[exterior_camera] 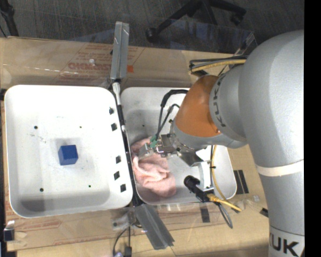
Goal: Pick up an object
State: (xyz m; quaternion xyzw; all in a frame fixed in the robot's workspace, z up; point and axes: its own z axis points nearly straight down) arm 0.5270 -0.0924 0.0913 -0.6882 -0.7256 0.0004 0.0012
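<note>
A pink crumpled cloth (152,173) lies in the right bin (144,103), against its left wall near the front. My gripper (152,146) reaches down at the cloth's upper edge, with the orange-banded wrist just to its right. A blue cube (68,154) sits alone in the left bin (59,98), left of centre.
The grey arm covers the right half of the right bin. A divider with black clips (117,143) runs between the two bins. Cardboard (53,58) lies under the bins, and an office chair base (198,9) stands on the floor beyond the bench.
</note>
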